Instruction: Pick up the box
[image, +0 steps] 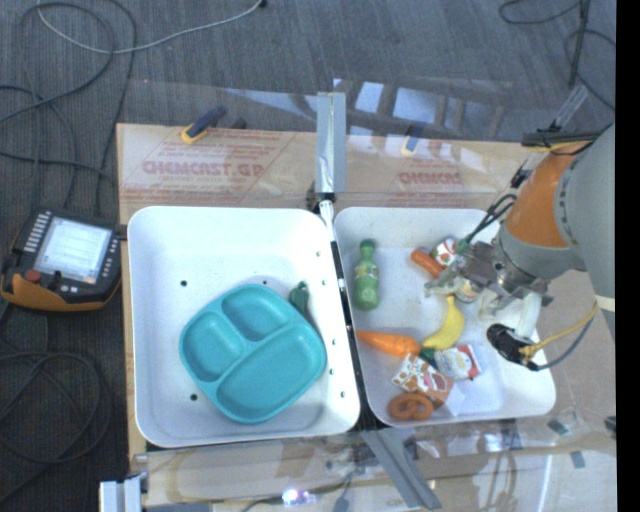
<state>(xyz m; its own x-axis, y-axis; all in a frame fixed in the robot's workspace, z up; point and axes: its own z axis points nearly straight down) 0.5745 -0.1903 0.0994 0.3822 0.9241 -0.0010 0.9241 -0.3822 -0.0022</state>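
A small red-and-white box lies tilted near the front of the right bin, beside a brown pretzel-shaped piece. My gripper hangs low over the right half of that bin, just above the top end of a yellow banana. It sits well behind the box and apart from it. The grey arm with its orange band comes in from the right and hides the bin's back right corner.
The right bin also holds a green bottle, an orange carrot, a red-and-white packet, and small red and orange pieces by the gripper. In the left bin lies a teal divided plate with a dark green item.
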